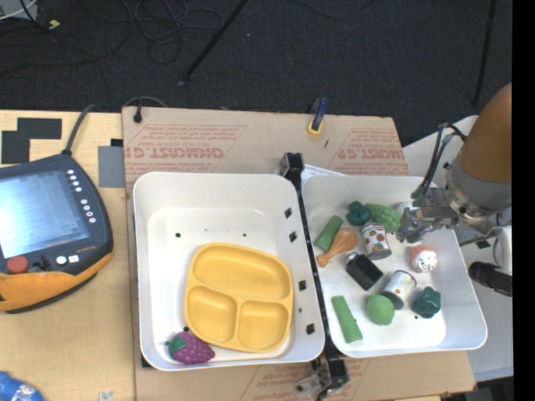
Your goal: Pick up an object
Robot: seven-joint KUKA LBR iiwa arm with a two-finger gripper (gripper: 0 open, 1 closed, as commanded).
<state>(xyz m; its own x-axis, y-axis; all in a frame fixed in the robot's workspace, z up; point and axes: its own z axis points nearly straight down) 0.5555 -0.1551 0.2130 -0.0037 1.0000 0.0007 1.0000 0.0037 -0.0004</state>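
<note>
Several small toys crowd the right bin (468, 341); the light, hard-looking white ball (424, 261) probably suits a side pinch, though the end effector's (415, 224) state is unclear.

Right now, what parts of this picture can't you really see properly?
- Tool: small and dark over the right bin; I can't tell how it is set.
- Arm: cut off by the camera view's right edge.
- White ball: its red marks are too small to read.
- Purple grapes: partly tucked under the yellow tray.
- Blue thing: cut off at the bottom left corner.
</note>
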